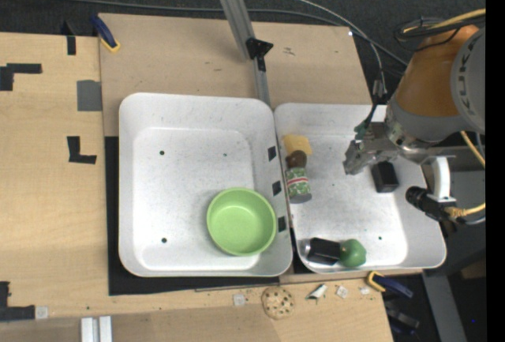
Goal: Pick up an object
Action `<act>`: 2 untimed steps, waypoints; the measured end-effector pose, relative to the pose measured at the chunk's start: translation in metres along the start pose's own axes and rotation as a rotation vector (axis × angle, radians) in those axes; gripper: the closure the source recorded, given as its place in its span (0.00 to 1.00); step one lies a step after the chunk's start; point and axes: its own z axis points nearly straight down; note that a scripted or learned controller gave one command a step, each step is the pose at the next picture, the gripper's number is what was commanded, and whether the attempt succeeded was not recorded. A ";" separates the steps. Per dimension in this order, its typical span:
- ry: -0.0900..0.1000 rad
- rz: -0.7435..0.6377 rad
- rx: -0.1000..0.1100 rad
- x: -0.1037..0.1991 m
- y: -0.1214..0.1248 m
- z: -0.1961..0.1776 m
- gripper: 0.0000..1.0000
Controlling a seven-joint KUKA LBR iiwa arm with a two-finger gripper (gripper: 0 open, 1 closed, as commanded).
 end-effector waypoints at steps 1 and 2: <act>0.000 0.000 0.000 0.001 -0.002 0.046 0.00; -0.002 0.001 -0.008 0.001 -0.002 0.098 0.00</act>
